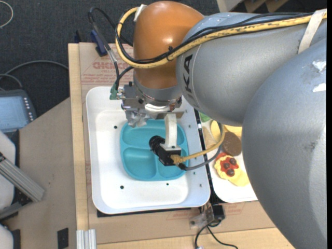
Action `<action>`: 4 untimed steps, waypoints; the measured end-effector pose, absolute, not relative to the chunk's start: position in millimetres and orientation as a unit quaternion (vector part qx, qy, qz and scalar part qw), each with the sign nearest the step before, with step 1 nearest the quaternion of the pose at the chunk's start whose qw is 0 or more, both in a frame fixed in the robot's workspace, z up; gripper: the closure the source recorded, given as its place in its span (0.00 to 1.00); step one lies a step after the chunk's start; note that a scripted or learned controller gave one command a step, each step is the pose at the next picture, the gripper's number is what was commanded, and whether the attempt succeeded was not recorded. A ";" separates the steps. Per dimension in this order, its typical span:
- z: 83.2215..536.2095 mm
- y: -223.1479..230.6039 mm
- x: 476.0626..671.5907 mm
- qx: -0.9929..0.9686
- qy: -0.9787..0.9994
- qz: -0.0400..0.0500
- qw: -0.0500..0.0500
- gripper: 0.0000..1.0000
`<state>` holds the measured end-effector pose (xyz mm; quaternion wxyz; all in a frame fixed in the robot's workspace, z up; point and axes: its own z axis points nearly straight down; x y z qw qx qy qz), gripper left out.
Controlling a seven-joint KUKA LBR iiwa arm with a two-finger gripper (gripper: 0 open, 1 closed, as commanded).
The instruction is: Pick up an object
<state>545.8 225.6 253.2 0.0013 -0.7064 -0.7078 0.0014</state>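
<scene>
Teal tray (140, 162): one, divided, flat in the left bin (104, 154)
End effector (137, 119): over the tray's far edge; how open, or holding anything, cannot tell
Arm (249, 61): covers most of the right bin (233, 193)
Right bin items: one brown disc (232, 144), one yellow piece (237, 176)
Bins: two, white, on the tabletop (82, 201)

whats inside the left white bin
A teal divided tray lies in the left bin. The arm covers the tray's far end, so anything there cannot be seen.
</scene>
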 end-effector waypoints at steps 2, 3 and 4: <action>538.1 146.3 530.1 -0.708 -0.707 -0.009 -0.006 1.00; 402.5 120.4 513.1 -0.709 -0.705 0.006 0.004 1.00; 330.8 153.4 476.5 -0.706 -0.708 0.005 0.003 1.00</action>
